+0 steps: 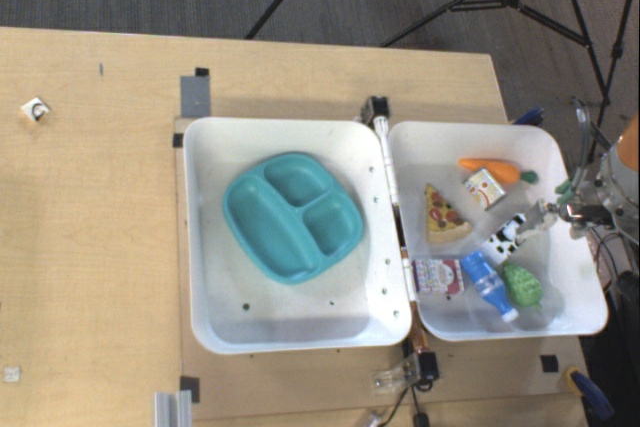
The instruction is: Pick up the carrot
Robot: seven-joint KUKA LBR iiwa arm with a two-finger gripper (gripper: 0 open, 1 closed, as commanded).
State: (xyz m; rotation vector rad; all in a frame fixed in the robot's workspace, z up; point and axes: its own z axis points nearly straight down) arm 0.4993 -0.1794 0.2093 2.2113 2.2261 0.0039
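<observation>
I see the carrot [492, 169] lying near the far edge of the right bin [440, 140], its green top pointing right, just beside a small white and orange carton [484, 188]. My hand [556, 212] sits over the right side of that bin, near a black and white toy [508, 234]; I cannot tell how it is set. A pizza slice [443, 213], a blue bottle [487, 283] and a green lump [522, 283] share the bin. The left bin [205, 215] holds a teal divided plate [292, 216].
</observation>
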